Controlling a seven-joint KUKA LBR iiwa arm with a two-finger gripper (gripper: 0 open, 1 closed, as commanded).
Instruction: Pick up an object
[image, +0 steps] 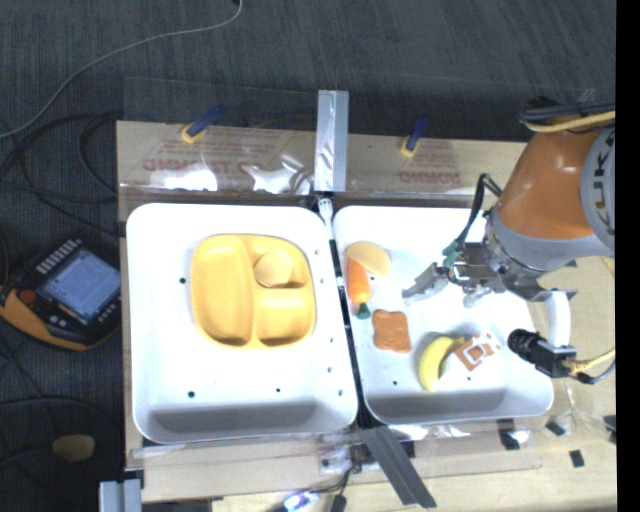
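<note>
My gripper hangs over the middle of the right bin, its fingers spread open with nothing between them. Below it lie a yellow banana and a small orange-and-white box. A brown toast slice sits to the lower left of the gripper. An orange carrot lies along the bin's left wall, with a pale yellow wedge at its top end. The grey arm with its orange band comes in from the right.
The left bin holds a yellow divided tray with a tan round piece in its upper right compartment. A handheld pendant lies off the bench at the left. Clamps and a metal bar stand at the back.
</note>
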